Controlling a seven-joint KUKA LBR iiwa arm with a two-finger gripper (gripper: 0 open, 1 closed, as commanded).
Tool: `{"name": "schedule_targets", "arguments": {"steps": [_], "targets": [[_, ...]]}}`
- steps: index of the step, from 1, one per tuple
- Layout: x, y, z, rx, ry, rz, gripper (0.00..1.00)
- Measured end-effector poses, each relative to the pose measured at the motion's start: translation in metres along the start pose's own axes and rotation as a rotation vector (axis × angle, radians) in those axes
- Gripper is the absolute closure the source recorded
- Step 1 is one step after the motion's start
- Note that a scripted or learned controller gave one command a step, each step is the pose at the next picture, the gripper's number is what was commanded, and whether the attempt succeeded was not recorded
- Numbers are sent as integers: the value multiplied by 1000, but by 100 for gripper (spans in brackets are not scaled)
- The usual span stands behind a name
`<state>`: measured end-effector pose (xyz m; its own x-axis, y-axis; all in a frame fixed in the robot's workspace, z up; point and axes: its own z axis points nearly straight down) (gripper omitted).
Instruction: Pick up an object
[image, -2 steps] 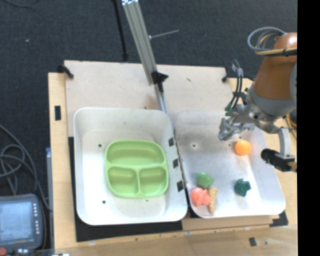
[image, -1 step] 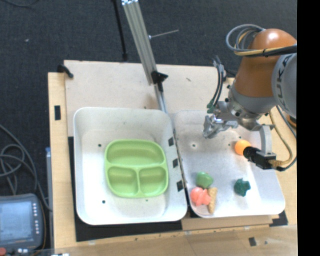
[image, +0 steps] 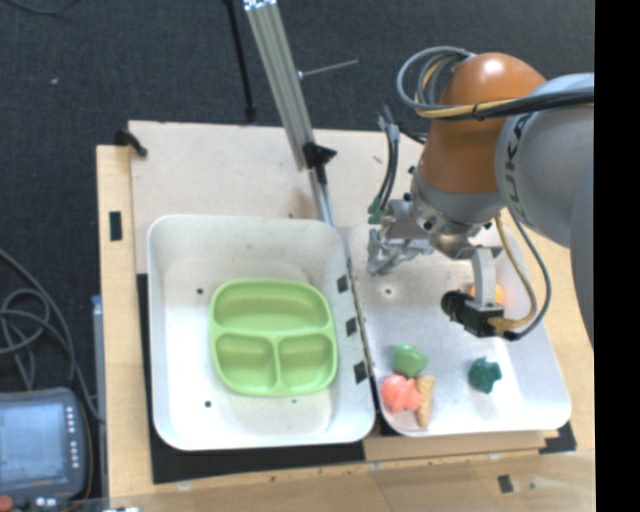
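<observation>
My gripper (image: 380, 256) hangs over the far left part of the right bin (image: 530, 400), close to the wall shared with the left bin. Nothing shows beneath it but bare bin floor. Several small objects lie toward the near edge of the right bin: a light green piece (image: 408, 358), a pink piece (image: 399, 393), a tan cone-shaped piece (image: 428, 398) and a dark green piece (image: 485, 374). An orange object (image: 497, 294) is partly hidden behind the arm's cables. The gripper is well apart from all of them.
The left bin (image: 170, 270) holds a light green divided plate (image: 272, 335). A slanted metal pole (image: 290, 100) rises behind the bins. The arm's orange-banded wrist (image: 480, 110) and its cables overhang the right bin's far side.
</observation>
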<state>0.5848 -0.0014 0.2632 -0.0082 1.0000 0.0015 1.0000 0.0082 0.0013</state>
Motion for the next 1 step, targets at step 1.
{"name": "schedule_targets", "arguments": {"steps": [1], "targets": [[48, -7, 18, 2, -1, 1, 100]]}}
